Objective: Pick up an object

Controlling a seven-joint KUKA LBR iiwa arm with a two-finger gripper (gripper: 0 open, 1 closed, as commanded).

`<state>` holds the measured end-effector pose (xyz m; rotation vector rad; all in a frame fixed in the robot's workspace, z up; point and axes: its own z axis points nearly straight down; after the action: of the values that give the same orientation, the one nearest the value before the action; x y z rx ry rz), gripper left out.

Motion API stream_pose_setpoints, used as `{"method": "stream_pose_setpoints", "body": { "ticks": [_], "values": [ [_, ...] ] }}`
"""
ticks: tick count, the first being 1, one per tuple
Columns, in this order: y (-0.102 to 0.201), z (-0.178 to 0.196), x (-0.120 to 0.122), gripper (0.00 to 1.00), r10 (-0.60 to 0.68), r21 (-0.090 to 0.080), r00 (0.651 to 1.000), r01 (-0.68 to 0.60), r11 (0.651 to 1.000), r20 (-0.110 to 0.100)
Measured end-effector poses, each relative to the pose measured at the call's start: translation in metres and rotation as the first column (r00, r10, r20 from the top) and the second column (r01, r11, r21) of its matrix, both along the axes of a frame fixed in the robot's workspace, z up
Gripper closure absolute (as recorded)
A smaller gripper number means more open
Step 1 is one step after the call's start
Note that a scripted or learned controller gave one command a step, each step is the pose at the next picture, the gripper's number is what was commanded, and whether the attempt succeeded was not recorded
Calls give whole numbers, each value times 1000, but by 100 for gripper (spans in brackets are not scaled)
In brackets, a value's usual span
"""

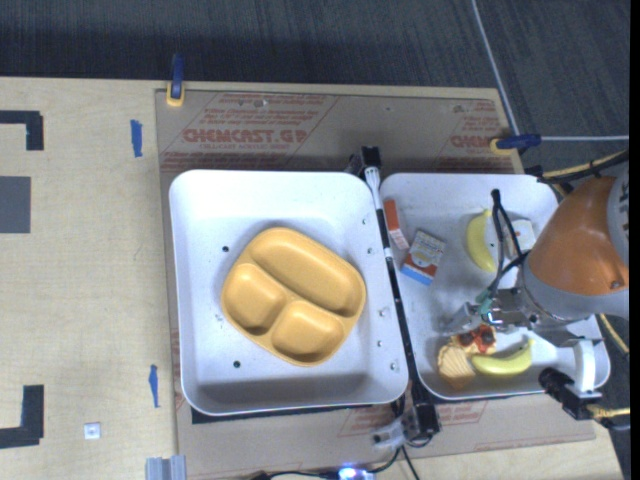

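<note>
Nearest to me, at the front of the right bin (440,190), I see a banana (503,361) lying on its side with a pale, bread-like item (455,363) touching its left end. The end effector (487,320) sits just above these two, low in the bin, with something small and red-orange at its tip; I cannot tell from this angle how it is set or whether it grips anything. The grey arm with its orange band (585,243) comes in from the right and covers the bin's right side.

Farther back in the same bin, a small white carton (424,255) lies tilted near the left wall, beside a narrow red-orange item (392,224) against the divider. A yellow round object (482,240) sits toward the back, partly behind a black cable.

In the left bin (200,208), a yellow three-compartment tray (292,294) rests in the middle, turned at a slant.

Beyond both bins, printed cardboard (245,128) covers the tabletop (80,268).
</note>
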<state>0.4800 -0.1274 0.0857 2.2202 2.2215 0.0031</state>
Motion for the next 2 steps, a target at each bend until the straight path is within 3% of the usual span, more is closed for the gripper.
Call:
{"method": "stream_pose_setpoints", "body": {
  "ticks": [1, 2],
  "values": [
    [-1, 10, 2, 100, -1, -3, 1000, 1, 1000, 5],
    [-1, 20, 3, 100, -1, -4, 1000, 1, 1000, 9]
  ]
}}
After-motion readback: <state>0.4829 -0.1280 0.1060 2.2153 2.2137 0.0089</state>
